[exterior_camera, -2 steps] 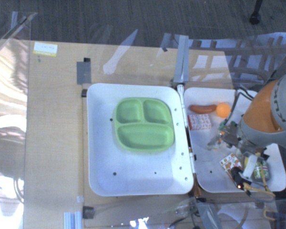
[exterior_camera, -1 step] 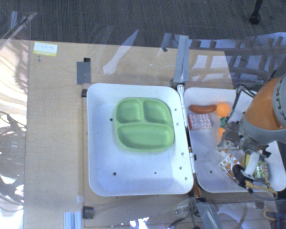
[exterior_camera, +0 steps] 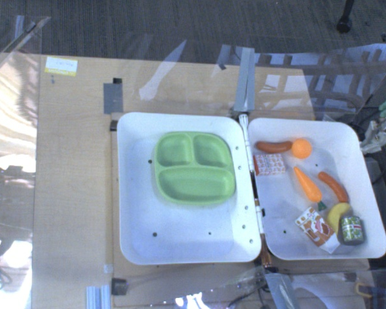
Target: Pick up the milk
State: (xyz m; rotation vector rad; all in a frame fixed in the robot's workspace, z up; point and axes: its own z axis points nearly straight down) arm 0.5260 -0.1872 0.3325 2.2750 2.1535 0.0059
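The milk is a small white carton with red print. It lies flat in the right bin, close to that bin's left wall. Just behind it rest a brown sausage and an orange. A carrot lies at a slant to its right, a small gap away.
The left bin holds a green divided plate. Further front in the right bin are a second sausage, a printed snack packet, a yellow fruit and a green can. Cables hang off the bench at the right.
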